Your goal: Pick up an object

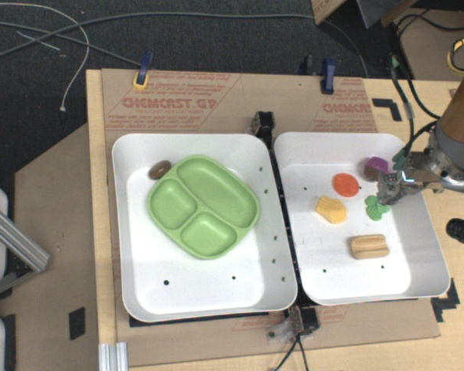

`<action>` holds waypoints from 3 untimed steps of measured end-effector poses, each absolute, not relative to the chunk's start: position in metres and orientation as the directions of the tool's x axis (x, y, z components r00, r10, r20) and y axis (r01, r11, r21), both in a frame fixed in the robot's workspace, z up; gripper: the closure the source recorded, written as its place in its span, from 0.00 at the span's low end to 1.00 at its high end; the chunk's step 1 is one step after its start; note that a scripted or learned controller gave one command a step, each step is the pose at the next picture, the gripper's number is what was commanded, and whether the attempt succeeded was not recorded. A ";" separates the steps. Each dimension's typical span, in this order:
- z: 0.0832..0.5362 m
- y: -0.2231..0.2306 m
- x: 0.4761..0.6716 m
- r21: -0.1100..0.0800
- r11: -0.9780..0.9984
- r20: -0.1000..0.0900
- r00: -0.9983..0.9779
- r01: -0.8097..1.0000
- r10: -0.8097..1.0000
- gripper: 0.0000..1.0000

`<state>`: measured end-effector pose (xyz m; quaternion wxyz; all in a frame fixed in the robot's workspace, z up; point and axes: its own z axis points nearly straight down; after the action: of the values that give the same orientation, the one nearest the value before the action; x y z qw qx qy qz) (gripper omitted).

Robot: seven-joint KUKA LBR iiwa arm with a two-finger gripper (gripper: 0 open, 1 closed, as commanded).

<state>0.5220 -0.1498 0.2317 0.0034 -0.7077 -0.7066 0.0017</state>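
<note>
Reaching into the right bin (417,273), we have our gripper (388,192) low over the small green toy (377,208), just beside the purple piece (377,165); its grip we cannot tell, so nothing looks lifted and the pick remains undone.

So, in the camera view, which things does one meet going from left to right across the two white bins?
Small brown oval piece → green three-compartment plastic tray → yellow wedge-shaped piece → round orange-red piece → tan bread-like block. The green leafy piece, the purple piece and the gripper overlap in that direction, so I leave them out.
</note>
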 end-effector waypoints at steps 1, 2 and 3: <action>0.172 -0.157 0.517 -0.008 -0.002 0.003 0.002 1.000 1.000 0.00; 0.110 -0.159 0.514 -0.007 -0.001 0.003 0.001 1.000 1.000 0.00; 0.124 -0.160 0.516 0.001 -0.002 0.001 0.002 1.000 1.000 1.00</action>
<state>0.5157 -0.1595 0.1243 0.0003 -0.7077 -0.7065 -0.0007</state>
